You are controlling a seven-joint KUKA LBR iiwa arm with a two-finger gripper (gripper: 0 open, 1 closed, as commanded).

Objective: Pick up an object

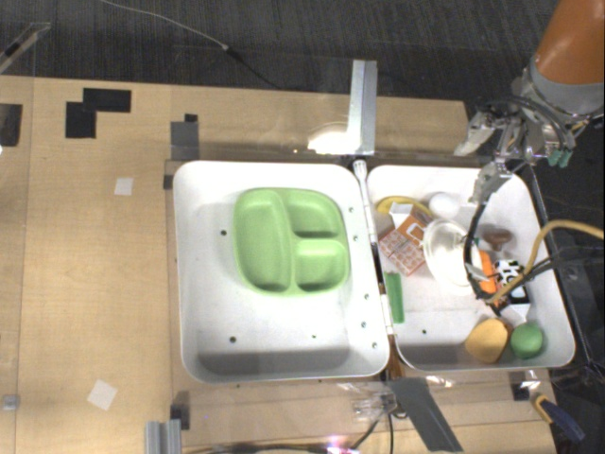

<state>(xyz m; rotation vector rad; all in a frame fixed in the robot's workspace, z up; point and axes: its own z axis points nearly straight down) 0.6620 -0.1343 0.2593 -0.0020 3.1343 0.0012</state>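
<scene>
Yellow lemon-like fruit point(488, 340) and green ball point(527, 340) sit at the right bin's point(444, 350) near edge, untouched. Claw point(492, 173) hangs over that bin's far corner, carrying nothing visible; can't tell its opening. Pick not started; left bin point(203, 334) holds a green divided tray point(289, 239).

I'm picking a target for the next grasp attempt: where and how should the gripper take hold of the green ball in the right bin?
Grip the green ball across its widest part, coming straight down from above. It sits in the right bin's near corner, against the yellow fruit and close to the walls, so probably set the fingers along the free far-near line.
</scene>
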